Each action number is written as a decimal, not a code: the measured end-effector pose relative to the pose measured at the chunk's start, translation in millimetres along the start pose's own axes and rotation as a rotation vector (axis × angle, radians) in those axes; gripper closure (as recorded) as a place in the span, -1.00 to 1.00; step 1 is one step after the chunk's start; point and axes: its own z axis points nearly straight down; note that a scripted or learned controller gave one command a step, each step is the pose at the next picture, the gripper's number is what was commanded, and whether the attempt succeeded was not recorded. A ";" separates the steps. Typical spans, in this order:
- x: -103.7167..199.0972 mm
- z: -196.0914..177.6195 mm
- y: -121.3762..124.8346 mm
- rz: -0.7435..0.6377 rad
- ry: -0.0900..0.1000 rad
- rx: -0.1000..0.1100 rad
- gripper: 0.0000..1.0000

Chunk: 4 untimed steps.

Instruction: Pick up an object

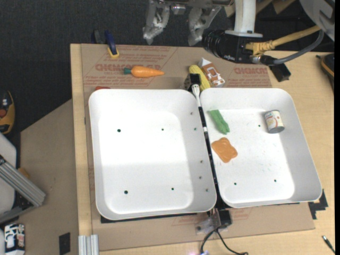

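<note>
The tool (173, 23) hangs spread and empty beyond the bins, while in the right-hand white bin (297, 142) a small cylindrical tin can (274, 121) lies on its side, likely light, rigid, prone to rolling, best pinched across its curved body.

Counted on the bench: two shallow white bins, a left bin (106, 142) and a right bin (287, 158). In the right bin, three things: one green piece (218, 120), one orange piece (224, 150), one small can (274, 121). Beyond the bins, on the board: one toy carrot (144, 71), one corn cob (197, 73), one brown packet (212, 75), one blue-and-yellow clip (111, 45).
</note>
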 end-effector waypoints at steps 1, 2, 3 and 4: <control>0.7 -11.1 0.4 -0.001 0.002 -0.005 1.00; 0.7 -10.5 0.4 -0.001 0.001 -0.004 -1.00; 1.5 -21.5 0.7 -0.002 0.003 -0.008 1.00; 1.4 -21.0 0.7 -0.002 0.002 -0.007 -1.00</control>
